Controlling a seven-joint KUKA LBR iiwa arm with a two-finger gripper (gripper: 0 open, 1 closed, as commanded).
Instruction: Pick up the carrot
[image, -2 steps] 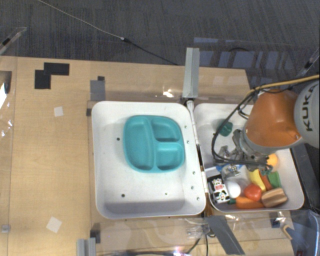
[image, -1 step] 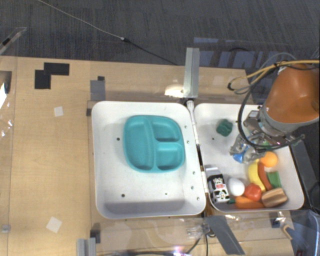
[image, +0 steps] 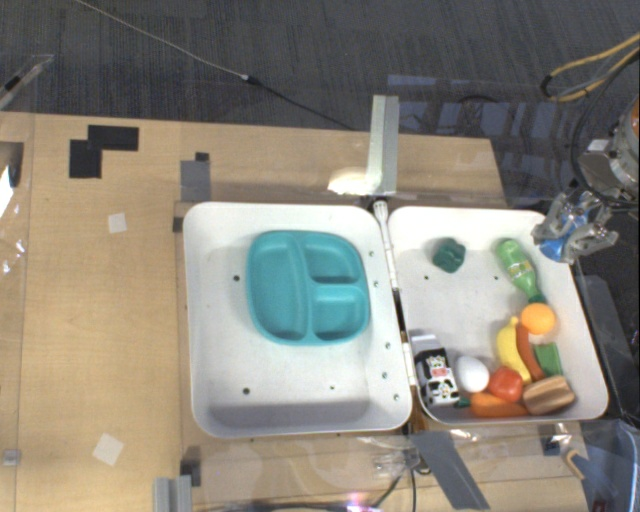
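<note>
Orange plastic carrot (image: 497, 405): lying at the near edge of the right white bin (image: 470, 300), among toy foods; untouched. Tool (image: 572, 237): at that bin's far right corner; grip state cannot be told.

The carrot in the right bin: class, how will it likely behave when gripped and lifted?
The carrot looks like smooth moulded plastic, so it is probably stiff, light, and somewhat slippery. Its long tapered shape may roll or swivel if pinched off-centre. It lies against the tomato and the hot dog bun, near the bin wall, so neighbours will likely shift.
</note>
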